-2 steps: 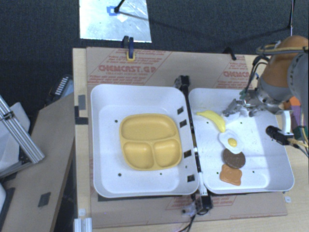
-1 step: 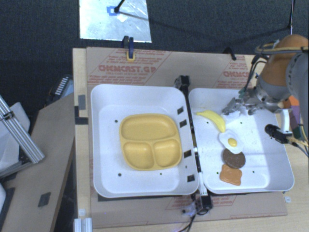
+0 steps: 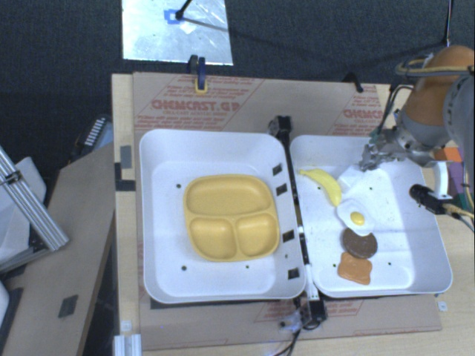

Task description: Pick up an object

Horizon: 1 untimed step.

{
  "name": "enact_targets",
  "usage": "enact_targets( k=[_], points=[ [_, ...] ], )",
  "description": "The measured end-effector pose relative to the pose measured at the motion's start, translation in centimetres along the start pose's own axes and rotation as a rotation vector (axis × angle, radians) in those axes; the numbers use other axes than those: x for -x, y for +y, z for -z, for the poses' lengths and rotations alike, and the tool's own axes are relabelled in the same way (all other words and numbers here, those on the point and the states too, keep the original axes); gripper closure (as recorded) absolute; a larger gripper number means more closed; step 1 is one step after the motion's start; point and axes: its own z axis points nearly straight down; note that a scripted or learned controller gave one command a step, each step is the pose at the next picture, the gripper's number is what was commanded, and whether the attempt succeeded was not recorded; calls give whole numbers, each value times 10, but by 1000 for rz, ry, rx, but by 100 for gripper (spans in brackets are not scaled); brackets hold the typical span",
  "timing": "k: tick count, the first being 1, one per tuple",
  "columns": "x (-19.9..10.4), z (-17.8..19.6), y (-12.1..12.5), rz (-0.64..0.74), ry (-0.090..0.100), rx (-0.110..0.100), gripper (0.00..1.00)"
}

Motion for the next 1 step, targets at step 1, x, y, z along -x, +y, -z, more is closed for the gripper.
enact_targets(
  k=[1],
  points=[
    [2,56,14,-4,-1,-24,100]
  ],
)
